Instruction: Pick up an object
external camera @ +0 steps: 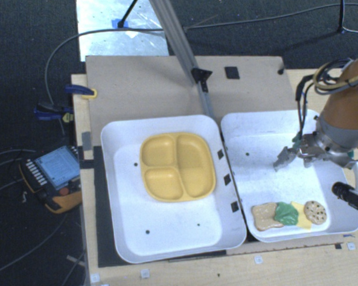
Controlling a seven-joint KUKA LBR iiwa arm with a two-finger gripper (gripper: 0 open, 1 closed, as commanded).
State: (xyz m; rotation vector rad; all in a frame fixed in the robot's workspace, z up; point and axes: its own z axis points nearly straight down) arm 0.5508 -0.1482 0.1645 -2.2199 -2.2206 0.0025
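Right now my gripper hangs over the right bin, grip state unclear, nothing visibly held. Toy food sits near the front wall; it's clumped, so I may miss.

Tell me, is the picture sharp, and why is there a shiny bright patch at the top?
In the camera view the floor patch at the top is washed out by glare; the yellow plate looks clear with soft, even light; the pincer and the cookie look a bit fuzzy and grainy, so fine details are hard to tell.
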